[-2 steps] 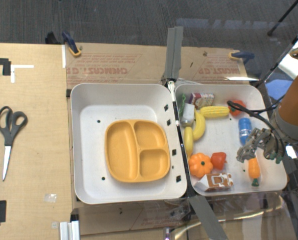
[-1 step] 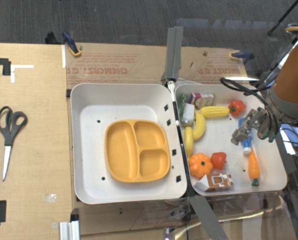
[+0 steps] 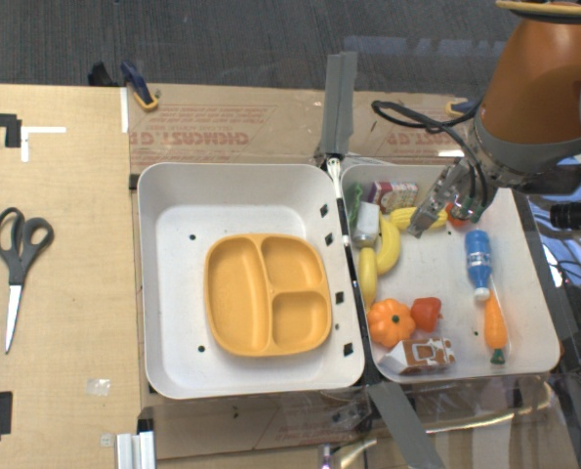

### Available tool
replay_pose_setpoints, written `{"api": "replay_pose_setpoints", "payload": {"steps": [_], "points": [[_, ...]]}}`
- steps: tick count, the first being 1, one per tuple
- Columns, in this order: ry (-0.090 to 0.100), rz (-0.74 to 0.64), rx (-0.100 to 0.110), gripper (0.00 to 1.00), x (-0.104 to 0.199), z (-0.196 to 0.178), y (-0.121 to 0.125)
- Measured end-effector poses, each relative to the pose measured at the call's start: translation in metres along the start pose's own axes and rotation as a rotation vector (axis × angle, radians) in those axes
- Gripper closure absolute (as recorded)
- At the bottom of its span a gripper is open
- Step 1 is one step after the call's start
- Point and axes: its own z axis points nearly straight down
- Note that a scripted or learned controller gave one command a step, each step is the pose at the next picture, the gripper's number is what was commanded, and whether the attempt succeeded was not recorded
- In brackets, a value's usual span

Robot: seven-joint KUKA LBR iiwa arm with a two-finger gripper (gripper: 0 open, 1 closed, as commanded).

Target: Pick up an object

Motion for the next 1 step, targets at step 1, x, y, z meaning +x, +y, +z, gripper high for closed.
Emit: {"api": "replay_pose_setpoints", "payload": {"steps": [1], "points": [[-0.001, 0.045, 0.0, 1.0, -0.0439, -0.0332, 0.0819]]}}
